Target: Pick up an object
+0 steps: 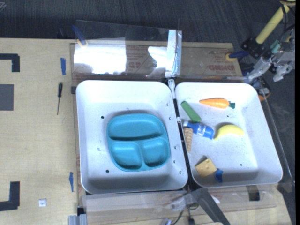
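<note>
Gripper [276,67] at 2 o'clock, off the bins beyond the right bin's [269,170] far corner; opening cannot be told. Right bin: toy carrot [214,102] at 12, green piece [191,111] at 10, blue bottle [201,130] centre, lemon [229,131] just beside it, tan block [205,166] at 6. Left bin [89,102]: blue divided tray [138,140].

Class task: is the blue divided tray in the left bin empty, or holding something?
Empty: the blue tray shows three bare compartments.
</note>
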`<move>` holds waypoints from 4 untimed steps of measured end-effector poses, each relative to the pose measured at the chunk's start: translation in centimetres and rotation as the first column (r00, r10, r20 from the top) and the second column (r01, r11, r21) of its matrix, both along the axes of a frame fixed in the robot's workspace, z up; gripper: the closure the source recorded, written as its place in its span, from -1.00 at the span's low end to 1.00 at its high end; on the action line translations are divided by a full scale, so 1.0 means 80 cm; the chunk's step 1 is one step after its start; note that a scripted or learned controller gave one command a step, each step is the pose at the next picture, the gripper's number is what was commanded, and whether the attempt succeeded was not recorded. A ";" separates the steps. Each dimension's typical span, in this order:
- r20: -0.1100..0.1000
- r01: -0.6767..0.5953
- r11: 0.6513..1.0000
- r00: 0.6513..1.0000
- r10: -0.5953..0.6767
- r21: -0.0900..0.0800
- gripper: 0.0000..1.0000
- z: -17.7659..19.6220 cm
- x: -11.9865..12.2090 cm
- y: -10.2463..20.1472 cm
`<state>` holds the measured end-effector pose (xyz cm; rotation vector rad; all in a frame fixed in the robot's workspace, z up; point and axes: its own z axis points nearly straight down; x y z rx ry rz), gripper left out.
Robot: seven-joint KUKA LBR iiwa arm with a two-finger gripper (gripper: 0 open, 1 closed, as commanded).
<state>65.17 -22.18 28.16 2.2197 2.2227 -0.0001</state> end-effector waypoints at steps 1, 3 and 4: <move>-0.007 -0.151 0.989 0.988 0.151 0.003 -1.00 -0.126 0.010 0.036; 0.006 0.081 0.997 0.997 -0.081 0.000 -1.00 -0.243 -0.139 0.107; 0.011 0.084 0.996 0.996 -0.084 0.000 1.00 -0.229 -0.137 0.106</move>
